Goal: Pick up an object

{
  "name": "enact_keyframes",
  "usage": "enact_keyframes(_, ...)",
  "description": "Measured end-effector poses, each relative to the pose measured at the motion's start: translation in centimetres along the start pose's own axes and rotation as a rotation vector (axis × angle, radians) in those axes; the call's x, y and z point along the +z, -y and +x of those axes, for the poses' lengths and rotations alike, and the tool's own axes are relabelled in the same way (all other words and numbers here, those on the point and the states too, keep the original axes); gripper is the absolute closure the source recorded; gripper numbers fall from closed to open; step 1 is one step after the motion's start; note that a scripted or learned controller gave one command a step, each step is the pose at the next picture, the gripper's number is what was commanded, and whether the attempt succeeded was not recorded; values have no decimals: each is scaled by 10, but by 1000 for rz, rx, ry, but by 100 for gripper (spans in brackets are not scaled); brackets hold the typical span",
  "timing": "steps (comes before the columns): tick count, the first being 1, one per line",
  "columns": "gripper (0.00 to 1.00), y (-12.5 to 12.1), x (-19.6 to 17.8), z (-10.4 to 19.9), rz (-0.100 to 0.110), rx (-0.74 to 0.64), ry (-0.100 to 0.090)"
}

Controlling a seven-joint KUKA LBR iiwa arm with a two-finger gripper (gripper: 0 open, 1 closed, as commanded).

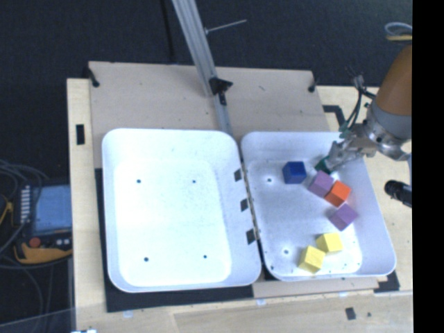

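Gripper point(338, 155) low over right bin point(277, 148), near its far right corner | finger spread: cannot tell, blurred | nearest targets purple cube point(321, 184) touching orange cube point(338, 193) | risk: crowded cubes shove aside, fingers pinch nothing or two.

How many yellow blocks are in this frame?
2, both in the right bin, near its front edge: one yellow block sits just behind and right of the other yellow block. None seems hidden.
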State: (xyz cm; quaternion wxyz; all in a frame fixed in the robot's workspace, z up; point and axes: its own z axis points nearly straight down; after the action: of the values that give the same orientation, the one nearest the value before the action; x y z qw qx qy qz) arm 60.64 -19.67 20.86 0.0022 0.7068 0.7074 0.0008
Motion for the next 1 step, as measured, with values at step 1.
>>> enact_keyframes(1,100,12,6,49,4,-5,-3)
